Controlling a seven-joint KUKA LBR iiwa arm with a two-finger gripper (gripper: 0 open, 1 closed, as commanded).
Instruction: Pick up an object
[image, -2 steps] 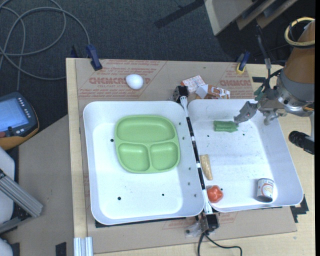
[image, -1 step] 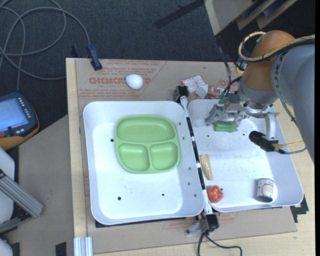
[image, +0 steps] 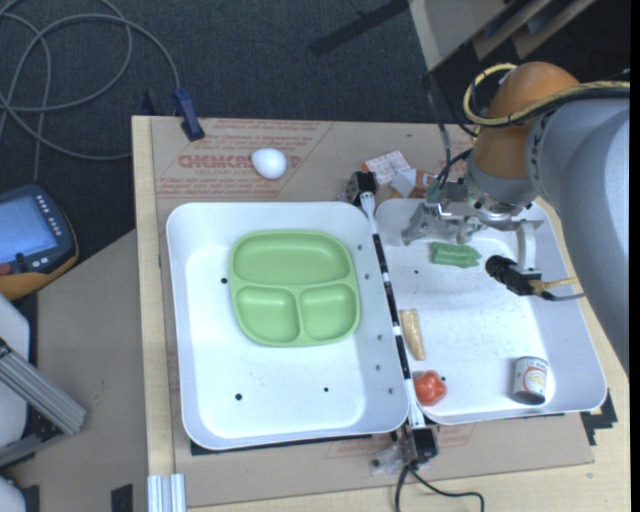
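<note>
Green flat plastic block (image: 455, 256) lies at upper right, directly under the pincer (image: 452, 222), positioned for grasping; its grip cannot be told.

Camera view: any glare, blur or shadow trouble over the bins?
Camera view: even, soft overall; white bins bright but not blown out; gripper area murky, details unclear; small shadow under the green object; the small can reads slightly blurred; dark floor at top underexposed.

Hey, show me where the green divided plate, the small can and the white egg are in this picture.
green divided plate (image: 295, 262): camera view, on its large top compartment.
small can (image: 530, 380): camera view, on its side wall.
white egg (image: 268, 162): camera view, on its middle.
</note>
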